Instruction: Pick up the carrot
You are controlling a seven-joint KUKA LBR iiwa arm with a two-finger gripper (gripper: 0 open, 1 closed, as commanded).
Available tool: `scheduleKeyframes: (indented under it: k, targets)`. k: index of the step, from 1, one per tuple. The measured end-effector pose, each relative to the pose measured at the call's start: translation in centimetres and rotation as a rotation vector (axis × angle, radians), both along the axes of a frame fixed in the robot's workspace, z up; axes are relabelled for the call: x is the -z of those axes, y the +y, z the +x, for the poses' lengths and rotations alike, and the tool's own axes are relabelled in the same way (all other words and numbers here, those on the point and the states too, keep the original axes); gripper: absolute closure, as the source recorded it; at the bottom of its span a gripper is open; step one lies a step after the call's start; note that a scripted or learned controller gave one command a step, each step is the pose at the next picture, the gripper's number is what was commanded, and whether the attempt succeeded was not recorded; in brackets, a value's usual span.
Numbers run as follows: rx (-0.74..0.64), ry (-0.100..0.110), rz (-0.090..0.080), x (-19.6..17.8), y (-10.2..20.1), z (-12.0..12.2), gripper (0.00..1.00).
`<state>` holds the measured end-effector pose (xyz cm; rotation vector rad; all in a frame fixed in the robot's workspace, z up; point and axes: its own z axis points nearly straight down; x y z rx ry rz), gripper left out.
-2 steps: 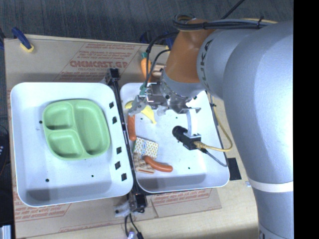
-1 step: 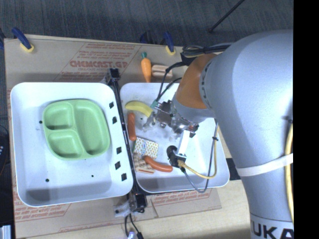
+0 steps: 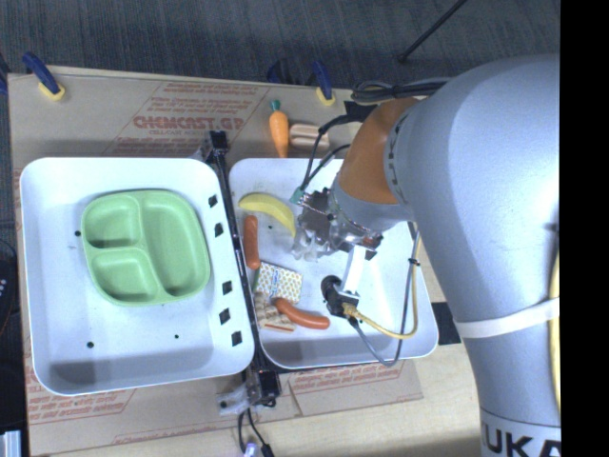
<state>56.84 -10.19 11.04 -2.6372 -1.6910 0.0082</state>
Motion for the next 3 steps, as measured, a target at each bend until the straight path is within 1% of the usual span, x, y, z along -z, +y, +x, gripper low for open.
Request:
scheduleKeyframes:
  k: [1,2,3]
  targets:
    - [0.243,-0.002,-0.004,-8.1,9.6,-5.0,1.0]
    - [0.495,-0.004,-0.005,-15.3,7.0,-5.5,1.0]
    - [0.8,0.0,-0.007,-17.0,8.7,-8.7,1.0]
